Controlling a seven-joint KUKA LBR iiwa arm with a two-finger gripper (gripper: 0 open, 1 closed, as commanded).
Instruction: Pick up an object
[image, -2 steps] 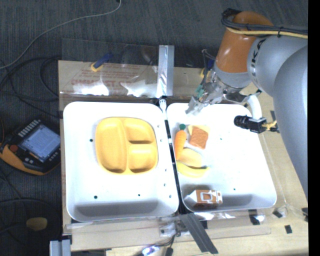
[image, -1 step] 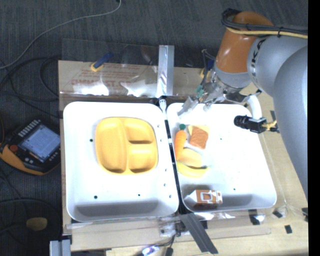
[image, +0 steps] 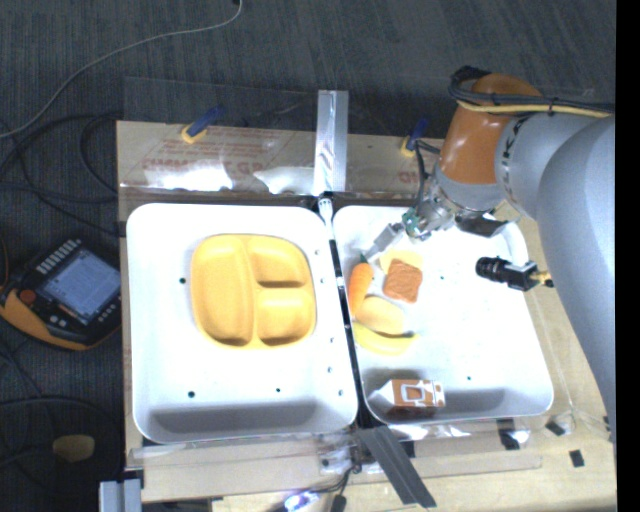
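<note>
Small brown carton (image: 416, 395) lies below end effector (image: 385, 240) over food pile (image: 383, 297).

Dark grey carpet floor (image: 300, 50)

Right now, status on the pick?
End effector low over right bin, nothing seen held. Food pile just beneath. Carton apart, near front wall.

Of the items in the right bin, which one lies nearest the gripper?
The orange-brown square piece, just below the gripper. The carrot-like orange piece and yellow banana lie a little farther; the small brown carton sits at the bin's near edge.
</note>
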